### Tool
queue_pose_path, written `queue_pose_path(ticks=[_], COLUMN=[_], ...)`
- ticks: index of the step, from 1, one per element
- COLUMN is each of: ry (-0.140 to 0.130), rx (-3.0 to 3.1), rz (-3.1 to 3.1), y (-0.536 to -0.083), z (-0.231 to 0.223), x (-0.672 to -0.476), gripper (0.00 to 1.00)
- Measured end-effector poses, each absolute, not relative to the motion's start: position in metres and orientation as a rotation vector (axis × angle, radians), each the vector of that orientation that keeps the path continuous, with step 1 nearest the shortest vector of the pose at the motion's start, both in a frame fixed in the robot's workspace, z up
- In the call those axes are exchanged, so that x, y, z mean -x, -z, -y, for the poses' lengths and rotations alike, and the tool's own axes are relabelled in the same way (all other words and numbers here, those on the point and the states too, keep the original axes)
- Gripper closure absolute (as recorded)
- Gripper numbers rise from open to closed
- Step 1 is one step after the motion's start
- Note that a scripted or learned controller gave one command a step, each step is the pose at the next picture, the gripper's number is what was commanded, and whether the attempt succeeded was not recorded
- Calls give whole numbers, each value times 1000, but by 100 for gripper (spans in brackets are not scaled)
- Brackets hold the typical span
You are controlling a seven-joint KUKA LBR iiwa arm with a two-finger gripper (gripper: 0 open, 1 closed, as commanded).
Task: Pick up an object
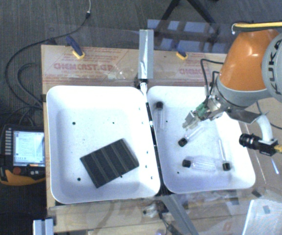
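Over the right bin (238,177) the arm (250,62) reaches in from the right, its orange band broad at the upper right of the view. The left bin (62,102) sits flush beside the right one, the two sharing a dark seam down the middle. Both rest on a bench (101,65) whose far edge carries a clear sheet held by clamps.

In the left bin a dark ribbed block (109,162) lies flat near the front, turned at a slant, well apart from everything else.

The gripper (195,117) hangs low in the right bin's middle, pointing down and to the left. Whether its jaws are spread or closed I cannot tell; the fingers blur into the white floor.

Four clear tubes with black caps lie in the right bin. One tube (186,136) lies slanted just below and left of the gripper's tip, its cap at the lower left end; its upper end comes very near the tip, but contact cannot be judged. A second tube (159,112) lies near the seam, cap at the far end. A third tube (199,165) lies crosswise near the front, cap to the left. A fourth tube (223,155) lies just right of it, cap toward the front.

A pendant (21,153) sits on the floor to the left of the bench.
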State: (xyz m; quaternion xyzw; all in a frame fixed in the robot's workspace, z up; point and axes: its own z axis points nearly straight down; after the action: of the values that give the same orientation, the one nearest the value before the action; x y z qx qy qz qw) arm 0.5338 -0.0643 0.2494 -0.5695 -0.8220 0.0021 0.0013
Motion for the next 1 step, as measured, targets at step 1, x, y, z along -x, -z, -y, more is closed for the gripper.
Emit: queue_pose_path(ticks=[1], ry=[-3], rx=[1745], rz=[2612], y=[-205], z=[21], x=[-579], gripper=[100])
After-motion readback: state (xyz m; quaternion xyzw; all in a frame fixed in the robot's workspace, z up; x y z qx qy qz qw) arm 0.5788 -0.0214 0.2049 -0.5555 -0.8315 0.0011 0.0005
